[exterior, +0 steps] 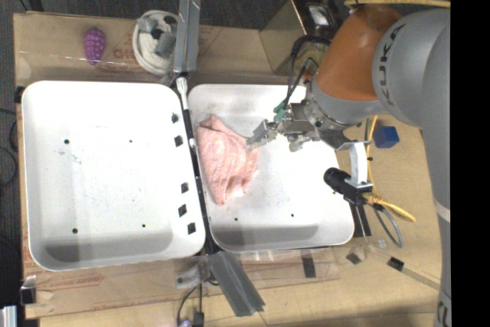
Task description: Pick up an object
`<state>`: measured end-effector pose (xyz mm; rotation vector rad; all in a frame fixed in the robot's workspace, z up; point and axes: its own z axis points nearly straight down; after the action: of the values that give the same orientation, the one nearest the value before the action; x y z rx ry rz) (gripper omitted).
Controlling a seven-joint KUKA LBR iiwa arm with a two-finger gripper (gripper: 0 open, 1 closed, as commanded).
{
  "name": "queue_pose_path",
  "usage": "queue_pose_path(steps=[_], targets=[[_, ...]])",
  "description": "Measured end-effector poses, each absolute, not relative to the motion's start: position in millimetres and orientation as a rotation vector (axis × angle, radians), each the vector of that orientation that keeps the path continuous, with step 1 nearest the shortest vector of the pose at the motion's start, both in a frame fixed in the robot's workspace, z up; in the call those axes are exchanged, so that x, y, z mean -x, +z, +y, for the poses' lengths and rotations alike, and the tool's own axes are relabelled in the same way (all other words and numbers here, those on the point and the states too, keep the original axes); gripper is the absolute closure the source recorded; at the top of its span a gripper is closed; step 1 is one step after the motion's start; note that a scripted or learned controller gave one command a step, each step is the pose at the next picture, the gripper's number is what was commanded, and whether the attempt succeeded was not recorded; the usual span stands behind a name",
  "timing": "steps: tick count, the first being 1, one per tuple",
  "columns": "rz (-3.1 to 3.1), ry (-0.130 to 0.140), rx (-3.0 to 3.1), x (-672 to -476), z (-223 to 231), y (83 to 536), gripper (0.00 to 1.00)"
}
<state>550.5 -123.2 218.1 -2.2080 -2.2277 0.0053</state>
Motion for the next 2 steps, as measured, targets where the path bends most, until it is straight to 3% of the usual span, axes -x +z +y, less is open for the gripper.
queue_pose_path(steps=[1, 2], targets=[[-2.294, 0.001, 2.147, -581.2, -148.7, 94.6, 0.0], [-2.41, -0.001, 2.017, -601.7, -147.3, 93.7, 0.0]])
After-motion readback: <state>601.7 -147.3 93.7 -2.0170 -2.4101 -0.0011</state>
